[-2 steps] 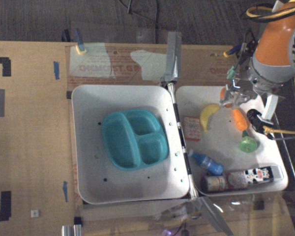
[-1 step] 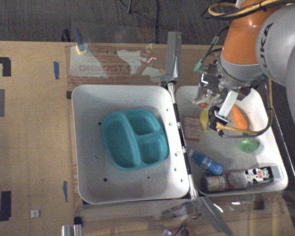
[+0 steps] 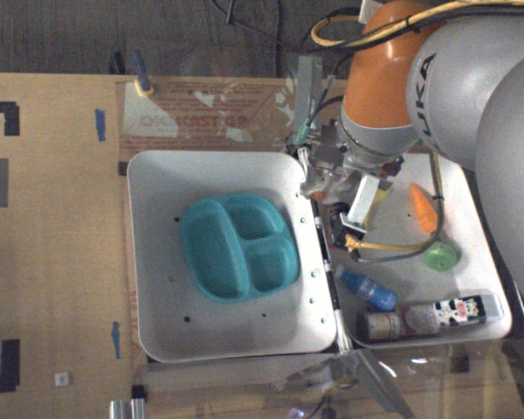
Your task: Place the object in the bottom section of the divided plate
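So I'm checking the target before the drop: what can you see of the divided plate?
The plate is teal, looks like plastic, rounded, with raised ridges splitting it into three sections: one large at the view's left, two smaller at its right. It lies flat, slightly rotated, in the left bin, touching only the bin floor. Nothing lies in its sections.

The bench point(image 3: 52, 234) is light wood and carries two shallow white bins side by side. The left bin point(image 3: 157, 321) sits near the middle; the right bin point(image 3: 480, 234) touches it at 3 o'clock. Blue tape strips point(image 3: 99, 125) lie at 9 o'clock.
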Controlling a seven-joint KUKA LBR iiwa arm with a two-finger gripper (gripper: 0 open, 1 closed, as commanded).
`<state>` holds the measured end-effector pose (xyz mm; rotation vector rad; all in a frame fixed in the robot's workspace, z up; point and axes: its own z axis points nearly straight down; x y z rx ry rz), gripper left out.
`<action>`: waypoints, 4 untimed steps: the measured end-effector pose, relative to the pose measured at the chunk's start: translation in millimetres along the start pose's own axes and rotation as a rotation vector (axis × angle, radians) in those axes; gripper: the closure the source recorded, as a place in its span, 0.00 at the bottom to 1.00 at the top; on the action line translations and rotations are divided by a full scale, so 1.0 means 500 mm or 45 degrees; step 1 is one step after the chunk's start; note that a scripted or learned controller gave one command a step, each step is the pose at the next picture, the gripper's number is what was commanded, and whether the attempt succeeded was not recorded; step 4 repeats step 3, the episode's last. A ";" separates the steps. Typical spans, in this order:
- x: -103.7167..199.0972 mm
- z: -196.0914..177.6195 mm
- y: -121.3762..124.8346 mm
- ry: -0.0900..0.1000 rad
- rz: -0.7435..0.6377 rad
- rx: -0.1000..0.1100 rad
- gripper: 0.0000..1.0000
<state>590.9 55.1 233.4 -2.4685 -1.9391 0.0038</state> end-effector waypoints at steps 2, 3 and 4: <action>0.259 0.097 -0.163 -0.001 -0.247 -0.001 1.00; 0.258 0.097 -0.162 -0.001 -0.244 -0.002 0.00; 0.258 0.097 -0.162 -0.001 -0.244 -0.002 0.00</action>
